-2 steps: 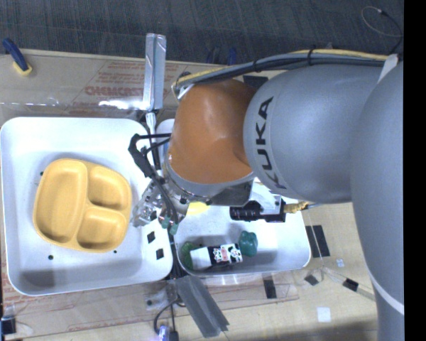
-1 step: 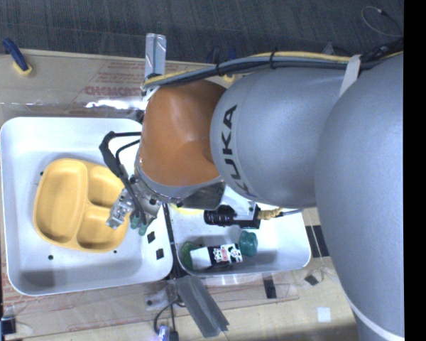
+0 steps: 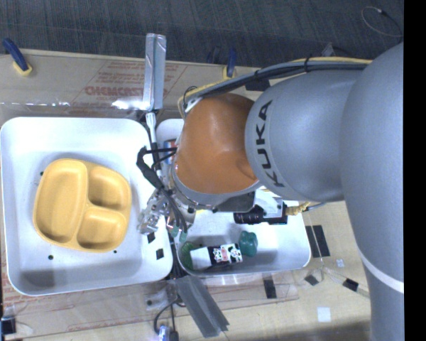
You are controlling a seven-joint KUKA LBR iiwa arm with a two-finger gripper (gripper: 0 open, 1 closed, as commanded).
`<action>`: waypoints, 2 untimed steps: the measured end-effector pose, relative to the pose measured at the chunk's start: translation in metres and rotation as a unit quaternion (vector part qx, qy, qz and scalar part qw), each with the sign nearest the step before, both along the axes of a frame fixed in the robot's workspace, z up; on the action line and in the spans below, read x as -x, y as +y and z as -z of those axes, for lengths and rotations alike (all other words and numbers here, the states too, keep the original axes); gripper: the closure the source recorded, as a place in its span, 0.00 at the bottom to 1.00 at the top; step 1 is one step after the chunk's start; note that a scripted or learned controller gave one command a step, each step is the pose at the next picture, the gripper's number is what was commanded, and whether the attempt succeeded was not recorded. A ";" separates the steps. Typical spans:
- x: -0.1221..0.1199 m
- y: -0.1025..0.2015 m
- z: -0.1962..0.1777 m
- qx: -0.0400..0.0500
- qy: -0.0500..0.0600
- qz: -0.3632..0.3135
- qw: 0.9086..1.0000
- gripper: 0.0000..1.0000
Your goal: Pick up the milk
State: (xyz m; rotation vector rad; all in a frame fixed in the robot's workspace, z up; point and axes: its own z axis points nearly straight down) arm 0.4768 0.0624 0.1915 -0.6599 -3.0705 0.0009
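A: From the camera above, what lay in the left bin (image 3: 14, 190)?

B: A yellow tray (image 3: 82, 204) of smooth moulded plastic, rounded at the corners, with three shallow compartments. It sat roughly in the middle of that glossy white bin, tilted a little off the bin's edges.

A: And the milk?

B: The milk (image 3: 224, 255) was in the right bin (image 3: 298, 251), close to its near wall. It looked like a small carton lying on its side, white with black cow-style patches and a darker band. Its long axis ran left to right across the view, roughly parallel to the near wall. A round dark green shape sat at its left end and a teal-green rounded object (image 3: 248, 244) touched its right end; I couldn't tell whether either belonged to the carton.

A: Where was the arm (image 3: 319, 141)?

B: It came in from the right, matt grey and bulbous, with a smooth orange band (image 3: 209, 148) covering much of the right bin. The gripper (image 3: 156, 219) hung below that, a cluster of metal and cables over the seam between the two bins, up and to the left of the milk and apart from it.

A: Were the fingers apart or together?

B: I couldn't tell; they were too small and cluttered to read

A: The counter (image 3: 78, 77)?

B: Brown board with faded red print, blue clamps at its far edge
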 end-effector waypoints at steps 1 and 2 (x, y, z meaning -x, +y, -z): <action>0.001 0.045 -0.015 0.000 0.000 0.010 1.000 1.00; 0.000 0.045 -0.025 0.000 0.000 0.008 1.000 1.00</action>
